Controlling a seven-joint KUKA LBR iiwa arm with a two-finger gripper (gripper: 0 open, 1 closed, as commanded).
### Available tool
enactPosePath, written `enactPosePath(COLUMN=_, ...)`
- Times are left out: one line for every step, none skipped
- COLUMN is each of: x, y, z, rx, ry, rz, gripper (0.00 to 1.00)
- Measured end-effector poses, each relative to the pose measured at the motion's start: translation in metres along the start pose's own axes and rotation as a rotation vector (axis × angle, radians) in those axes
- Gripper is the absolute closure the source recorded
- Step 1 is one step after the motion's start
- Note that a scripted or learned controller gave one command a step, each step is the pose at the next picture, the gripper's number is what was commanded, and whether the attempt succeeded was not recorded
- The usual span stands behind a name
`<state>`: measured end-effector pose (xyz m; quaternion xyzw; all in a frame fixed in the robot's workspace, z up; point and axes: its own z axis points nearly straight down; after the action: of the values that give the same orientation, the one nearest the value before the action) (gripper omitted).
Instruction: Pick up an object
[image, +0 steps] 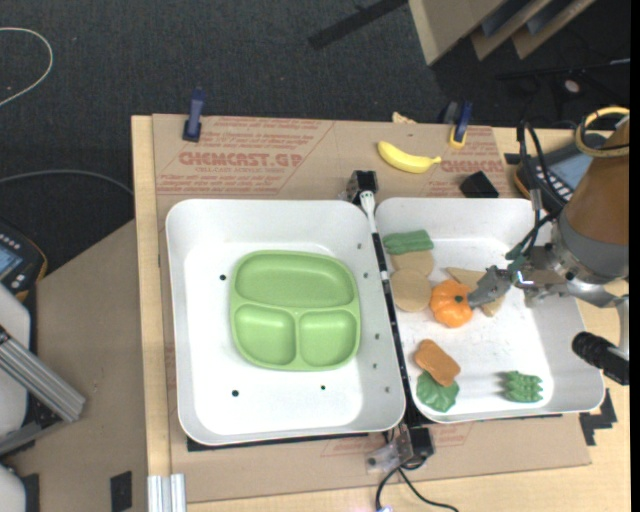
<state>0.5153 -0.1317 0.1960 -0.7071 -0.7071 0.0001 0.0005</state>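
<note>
1. Gripper (487, 290) is seen low in the right bin (560, 390), reaching in from the right, its dark tip just beside the orange pumpkin-like toy (451, 304). Whether it is released or clenched cannot be told, and nothing is seen held in it.

2. Candidate objects are gathered in the right bin: the orange toy near the middle, a tan round piece (410, 291) touching it on the left, a green flat piece (407, 242) above that, an orange-brown piece (436, 359) lying on a green leaf-shaped piece (436, 392) lower down, and a small green ridged toy (521, 386) near the lower right corner.

3. The left bin (195, 330) is occupied by a green divided tray (295, 308); a yellow banana (407, 157) lies outside both bins on the cardboard.

4. The step in hand is judged to be the approach to the orange toy, the nearest object to the tip.

5. For a good grasp, the tip should be centred over the toy's round body, not left at its right edge, so that it is not nudged against the tan piece.

6. Descent should be made straight, and closure only once the toy is straddled on both sides.

7. The lift should be slow, since a round body is likely to slip.
</note>
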Motion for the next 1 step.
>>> enactPosePath(x=0.0423, y=-0.0312, z=0.1147, rx=0.000, ry=0.002, rz=0.000, gripper=0.00)
